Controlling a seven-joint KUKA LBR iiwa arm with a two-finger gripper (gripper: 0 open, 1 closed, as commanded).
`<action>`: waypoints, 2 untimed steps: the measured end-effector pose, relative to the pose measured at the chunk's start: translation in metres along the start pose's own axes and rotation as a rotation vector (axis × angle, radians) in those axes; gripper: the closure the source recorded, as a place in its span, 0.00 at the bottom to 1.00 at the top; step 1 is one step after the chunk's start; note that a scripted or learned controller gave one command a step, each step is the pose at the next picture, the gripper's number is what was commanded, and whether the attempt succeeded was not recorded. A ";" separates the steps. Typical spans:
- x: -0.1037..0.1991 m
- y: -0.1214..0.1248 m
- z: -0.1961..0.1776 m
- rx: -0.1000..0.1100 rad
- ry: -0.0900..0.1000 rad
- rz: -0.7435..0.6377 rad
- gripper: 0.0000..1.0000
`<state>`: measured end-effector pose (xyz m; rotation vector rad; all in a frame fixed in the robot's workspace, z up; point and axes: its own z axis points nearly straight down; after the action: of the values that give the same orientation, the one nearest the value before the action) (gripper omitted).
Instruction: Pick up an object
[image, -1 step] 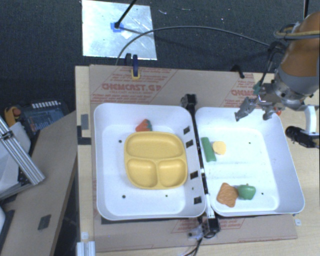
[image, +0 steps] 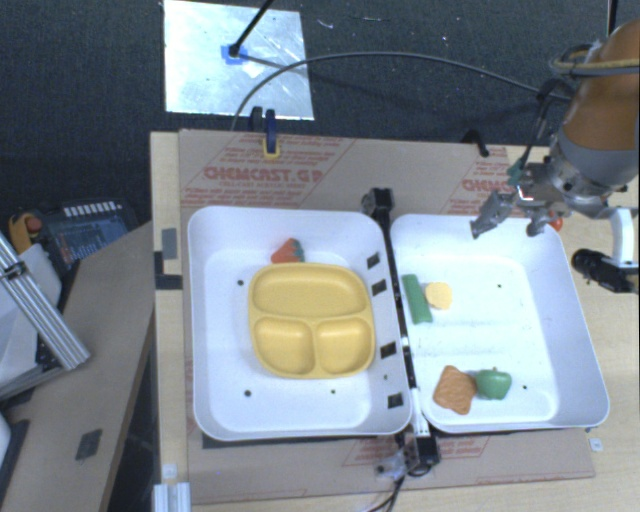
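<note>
Claw positioned above the far edge of the right bin, at the end of the grey arm with orange band; fingers spread apart, released, nothing between them.

Right bin contents noted as follows:
- green stick-shaped piece lying along the left wall, just beside a pale yellow round piece, the two close or touching, not possible to tell
- orange-brown lumpy piece near the front left corner, touching or nearly touching a green pepper-like piece on its right
- all four lying on the bin floor, well apart from the claw, none gripped

Left bin holding a yellow divided tray with three compartments, set flat near the middle. Small red and green piece behind the tray's far edge, partly hidden by it, resting on the bin floor.

Both bins side by side on a brown sheet marked with red lettering on the surface. Black clips along the seam between the bins. Silver square panel with blue mark lying on dark floor beyond the surface
</note>
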<state>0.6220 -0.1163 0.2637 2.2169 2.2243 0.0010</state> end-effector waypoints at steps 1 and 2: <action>0.007 0.001 0.061 0.004 0.001 0.000 0.00; 0.013 0.002 0.121 0.002 0.001 0.001 0.00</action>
<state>0.6238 -0.1035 0.1422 2.2190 2.2251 -0.0008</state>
